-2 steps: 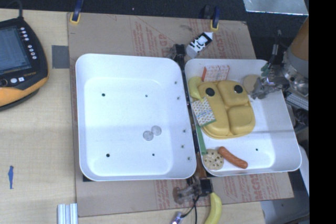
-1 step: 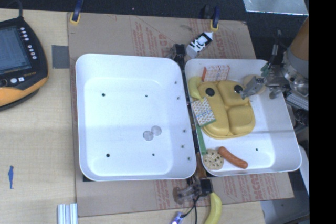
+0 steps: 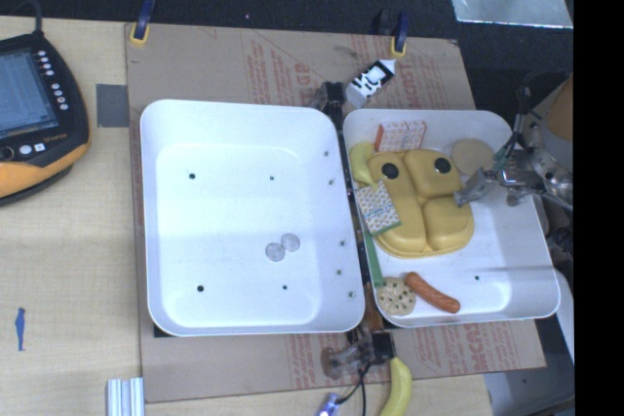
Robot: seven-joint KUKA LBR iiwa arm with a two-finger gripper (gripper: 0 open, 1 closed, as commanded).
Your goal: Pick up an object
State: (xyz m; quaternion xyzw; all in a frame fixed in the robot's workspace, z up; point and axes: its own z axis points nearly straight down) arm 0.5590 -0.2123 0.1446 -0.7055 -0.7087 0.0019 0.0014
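Yellow plush toy lies in the right bin, centre right of the frame. My claw hovers at its upper right edge; whether it is spread or pinching, I cannot tell. A sausage lies below.

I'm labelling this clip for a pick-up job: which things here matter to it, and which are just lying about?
Part of the job:
- claw, over the right bin
- yellow plush toy
- sausage
- cookie
- patterned packet

Lying about:
- left bin, with two small discs
- handheld controller
- banana, outside the bins
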